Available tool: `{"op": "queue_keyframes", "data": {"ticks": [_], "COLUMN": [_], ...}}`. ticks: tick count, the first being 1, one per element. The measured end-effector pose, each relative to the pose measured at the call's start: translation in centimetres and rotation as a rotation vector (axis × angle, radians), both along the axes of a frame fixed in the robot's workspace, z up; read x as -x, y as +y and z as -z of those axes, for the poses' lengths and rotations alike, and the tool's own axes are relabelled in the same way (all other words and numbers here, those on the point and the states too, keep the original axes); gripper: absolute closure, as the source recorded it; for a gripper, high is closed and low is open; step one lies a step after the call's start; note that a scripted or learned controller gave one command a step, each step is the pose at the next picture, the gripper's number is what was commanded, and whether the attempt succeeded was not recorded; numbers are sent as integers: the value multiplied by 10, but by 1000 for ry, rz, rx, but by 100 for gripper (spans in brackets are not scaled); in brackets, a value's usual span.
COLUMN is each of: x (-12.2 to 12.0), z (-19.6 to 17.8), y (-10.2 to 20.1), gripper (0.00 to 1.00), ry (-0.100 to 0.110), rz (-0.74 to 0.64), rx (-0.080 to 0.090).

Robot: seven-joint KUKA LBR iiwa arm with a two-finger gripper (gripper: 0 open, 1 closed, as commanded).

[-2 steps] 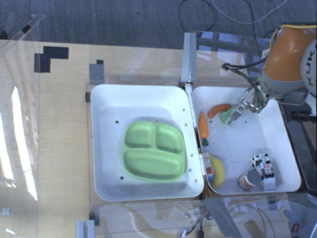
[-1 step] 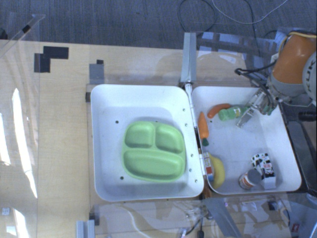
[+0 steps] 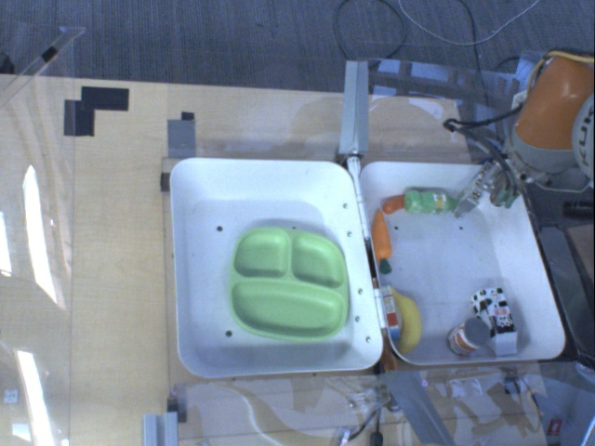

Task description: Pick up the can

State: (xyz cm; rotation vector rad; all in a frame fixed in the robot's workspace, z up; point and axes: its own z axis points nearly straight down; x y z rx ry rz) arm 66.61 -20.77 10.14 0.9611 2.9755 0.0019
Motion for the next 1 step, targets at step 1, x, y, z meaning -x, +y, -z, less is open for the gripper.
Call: {"op": "queue_keyframes", "data": {"ticks": [1], "x": [62], "z": [-67], "y": [2], "gripper": [100], "ry": [4], "rz": [275], "rx": [-4]}}
